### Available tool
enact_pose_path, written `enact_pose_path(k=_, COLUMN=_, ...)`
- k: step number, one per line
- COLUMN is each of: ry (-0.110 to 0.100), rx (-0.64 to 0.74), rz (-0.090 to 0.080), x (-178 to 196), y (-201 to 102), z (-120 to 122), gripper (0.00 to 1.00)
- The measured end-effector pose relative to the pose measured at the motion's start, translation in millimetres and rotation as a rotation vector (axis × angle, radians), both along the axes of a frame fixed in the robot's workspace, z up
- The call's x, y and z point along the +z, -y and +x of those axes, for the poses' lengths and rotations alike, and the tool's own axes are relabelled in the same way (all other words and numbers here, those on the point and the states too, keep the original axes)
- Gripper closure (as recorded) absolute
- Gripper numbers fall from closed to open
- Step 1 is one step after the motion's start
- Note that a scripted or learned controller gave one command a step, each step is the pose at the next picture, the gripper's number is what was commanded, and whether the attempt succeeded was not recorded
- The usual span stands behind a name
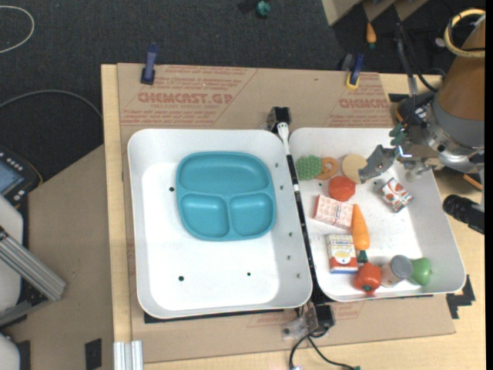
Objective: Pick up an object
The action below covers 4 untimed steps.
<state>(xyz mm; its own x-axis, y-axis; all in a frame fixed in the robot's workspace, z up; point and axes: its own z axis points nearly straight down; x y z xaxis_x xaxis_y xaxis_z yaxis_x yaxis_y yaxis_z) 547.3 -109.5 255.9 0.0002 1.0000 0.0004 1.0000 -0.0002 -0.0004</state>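
The right bin (439, 214) holds several small items. A green textured piece (308, 166), a tan ring (329, 165) and a tan disc (353, 164) lie along its far side. Below them sit a red round piece (341, 188), a pink and white packet (332, 211), an orange carrot (360, 227) and a small white and orange box (341, 253). A red tomato (368, 277), a grey can (399, 268) and a green ball (421, 270) rest at the near edge. My gripper (383, 162) hangs over the bin's far right part, just above a red and white can (394, 194) and beside the tan disc.
The left bin (154, 230) holds a teal divided plate (226, 193). A black clip (279, 118) sits at the far end of the seam between the bins. My arm's orange band (468, 91) and grey wrist overhang the right bin's far right corner.
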Motion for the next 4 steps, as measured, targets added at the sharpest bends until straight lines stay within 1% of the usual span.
enact_pose_path(k=1, ry=0.004, rx=0.006, rz=0.001, x=43, y=-64, z=-29, gripper=0.00)
enact_pose_path(k=2, ry=-0.005, rx=0.007, rz=0.003, x=36, y=-128, z=-70, gripper=0.00)
enact_pose_path(k=3, ry=0.004, rx=-0.004, rz=-0.002, x=56, y=-90, z=-68, gripper=0.00)
enact_pose_path(k=4, ry=0.004, rx=0.002, rz=0.000, x=71, y=-102, z=-68, gripper=0.00)
